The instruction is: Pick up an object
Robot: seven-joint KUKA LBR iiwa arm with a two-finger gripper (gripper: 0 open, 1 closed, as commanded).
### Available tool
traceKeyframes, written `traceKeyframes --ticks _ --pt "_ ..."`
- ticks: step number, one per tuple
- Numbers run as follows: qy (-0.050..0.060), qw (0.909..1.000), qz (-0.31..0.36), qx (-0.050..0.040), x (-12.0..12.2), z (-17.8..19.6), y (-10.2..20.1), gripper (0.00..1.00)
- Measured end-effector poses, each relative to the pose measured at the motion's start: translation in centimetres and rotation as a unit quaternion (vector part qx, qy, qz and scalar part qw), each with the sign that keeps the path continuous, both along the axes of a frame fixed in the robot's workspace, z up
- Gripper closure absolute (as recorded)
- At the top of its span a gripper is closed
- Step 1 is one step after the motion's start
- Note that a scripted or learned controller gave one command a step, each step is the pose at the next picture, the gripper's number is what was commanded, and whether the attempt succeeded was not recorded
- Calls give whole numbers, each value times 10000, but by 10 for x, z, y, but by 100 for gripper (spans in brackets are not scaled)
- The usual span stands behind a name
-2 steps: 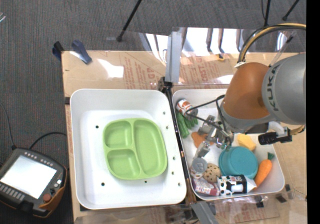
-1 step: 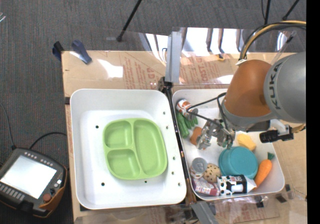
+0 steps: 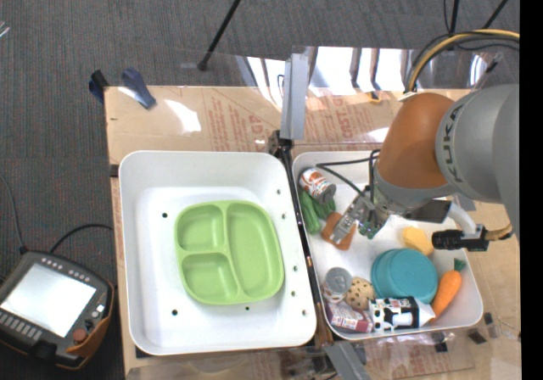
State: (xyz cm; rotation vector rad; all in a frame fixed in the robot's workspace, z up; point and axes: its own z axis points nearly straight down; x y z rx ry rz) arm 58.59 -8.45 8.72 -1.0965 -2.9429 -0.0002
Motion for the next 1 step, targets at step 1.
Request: traceKeyframes --ticks 1 --pt "-40 10000 84 9 15 103 93 100"
